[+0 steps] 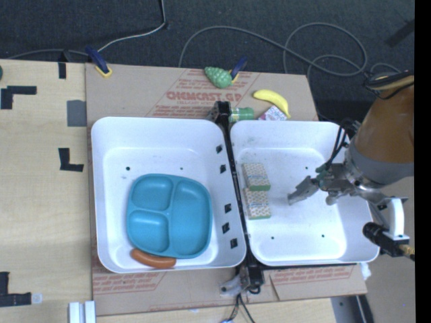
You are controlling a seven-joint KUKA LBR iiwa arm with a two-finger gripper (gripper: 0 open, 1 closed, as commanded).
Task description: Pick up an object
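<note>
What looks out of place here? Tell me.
Three things lie outside the bins on the cardboard behind them: a banana, a green toy and a small packet. Inside, the blue plate, hot dog and sponge block lie flat.

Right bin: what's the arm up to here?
The arm is reaching into the right bin from the right. Its hand sits low over the bin floor with nothing between its fingers. The nearest thing is a sponge lying by the divider, a gap away from the hand. The left bin holds a blue plate and a hot dog at its near edge. No pick yet.
</note>
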